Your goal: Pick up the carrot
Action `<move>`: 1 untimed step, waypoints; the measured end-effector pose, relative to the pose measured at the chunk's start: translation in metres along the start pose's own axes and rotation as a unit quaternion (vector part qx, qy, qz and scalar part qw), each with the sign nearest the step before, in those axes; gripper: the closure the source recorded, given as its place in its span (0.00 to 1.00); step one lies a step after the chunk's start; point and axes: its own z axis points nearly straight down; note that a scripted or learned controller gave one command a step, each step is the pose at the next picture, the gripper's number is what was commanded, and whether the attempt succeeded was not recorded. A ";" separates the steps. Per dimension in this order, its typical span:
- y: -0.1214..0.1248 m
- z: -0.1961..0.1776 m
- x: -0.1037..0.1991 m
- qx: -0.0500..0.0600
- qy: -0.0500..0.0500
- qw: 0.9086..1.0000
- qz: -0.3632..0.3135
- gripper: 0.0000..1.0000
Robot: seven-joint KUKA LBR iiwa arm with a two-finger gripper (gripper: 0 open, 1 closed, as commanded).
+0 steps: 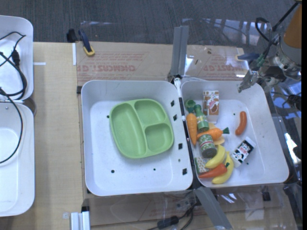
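Hovering at right bin's [261, 164] far rim, hand [246, 84], openness untellable; carrot [192, 127] beside bottle [202, 122].

A pale wooden bench [53, 143] fills most of the view, with dark grey carpet [144, 8] running along its far edge. A sheet of brown cardboard [124, 63] printed with reversed red lettering lies flat toward the bench's far edge. A blue-and-yellow clamp [85, 42] grips that edge near the cardboard's left corner. At the bench's left edge stand white basins [14, 152], with black cables [12, 75] looping across them. A grey metal strut [180, 51] rises from the middle. Even overhead light; soft glare on clear sheeting at right.
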 end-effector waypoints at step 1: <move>-0.060 0.070 0.008 0.001 0.000 1.000 -0.023 0.00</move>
